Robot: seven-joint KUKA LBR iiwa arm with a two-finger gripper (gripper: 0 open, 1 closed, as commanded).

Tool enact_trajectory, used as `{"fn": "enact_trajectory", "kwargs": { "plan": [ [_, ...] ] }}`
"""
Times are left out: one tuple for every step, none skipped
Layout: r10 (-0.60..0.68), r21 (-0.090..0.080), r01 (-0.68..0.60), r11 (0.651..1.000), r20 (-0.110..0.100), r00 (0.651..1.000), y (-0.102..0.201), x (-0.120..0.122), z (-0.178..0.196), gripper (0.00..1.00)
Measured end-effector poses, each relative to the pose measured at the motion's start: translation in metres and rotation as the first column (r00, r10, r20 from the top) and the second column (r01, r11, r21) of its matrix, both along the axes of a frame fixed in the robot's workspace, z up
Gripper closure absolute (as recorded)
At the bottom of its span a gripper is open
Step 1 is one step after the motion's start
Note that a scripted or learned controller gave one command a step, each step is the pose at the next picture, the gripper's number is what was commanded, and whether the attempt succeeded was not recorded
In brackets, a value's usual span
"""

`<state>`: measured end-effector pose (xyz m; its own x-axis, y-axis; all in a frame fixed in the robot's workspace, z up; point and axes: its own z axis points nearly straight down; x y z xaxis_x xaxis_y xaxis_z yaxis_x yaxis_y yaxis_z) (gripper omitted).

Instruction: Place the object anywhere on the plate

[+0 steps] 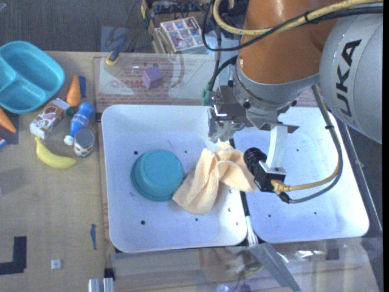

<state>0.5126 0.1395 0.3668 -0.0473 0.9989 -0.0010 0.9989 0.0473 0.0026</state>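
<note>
"KUKA" reads in black letters on the grey arm (346, 66) at the upper right. The gripper (220, 140) hangs at frame centre over the top edge of a yellow cloth (209, 178); whether its jaws pinch the cloth cannot be told. The cloth lies in the left bin (121, 224), beside a teal plate (158, 174) at centre left.

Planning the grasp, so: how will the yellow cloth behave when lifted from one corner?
The yellow cloth lies crumpled in soft folds, so it is probably floppy and would drape down from the pinched point. It looks thin, so likely light. One end lies over the ridge between the bins, so it may drag along there. The gripper is above its upper edge.
</note>
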Motion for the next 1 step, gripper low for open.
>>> {"fn": "enact_trajectory", "kwargs": {
  "plan": [
    [-0.168, 0.000, 0.168, 0.986, -0.005, 0.986, 0.0358, -0.0339, -0.0806, 1.00]
  ]
}}
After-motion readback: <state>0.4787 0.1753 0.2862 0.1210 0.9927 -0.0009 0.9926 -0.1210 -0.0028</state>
